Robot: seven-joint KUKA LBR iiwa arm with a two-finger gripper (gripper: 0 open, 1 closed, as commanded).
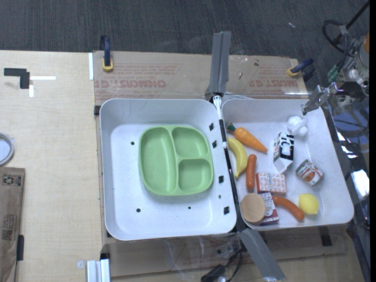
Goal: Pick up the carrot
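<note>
Camera view, left to right: the left bin (111, 175) holds a green three-compartment plate (176, 159), far left of the gripper. The right bin (335, 157) holds the carrot (249, 138), lying tilted at its upper left, well left of and below the gripper, just above a banana (238, 155). Further right lie a sausage (251, 172), a small carton (284, 147), a burger bun (254, 207) and a lemon (308, 203). The gripper (314, 101) sits at the right bin's upper right rim; whether it is released or clenched cannot be told.
</note>
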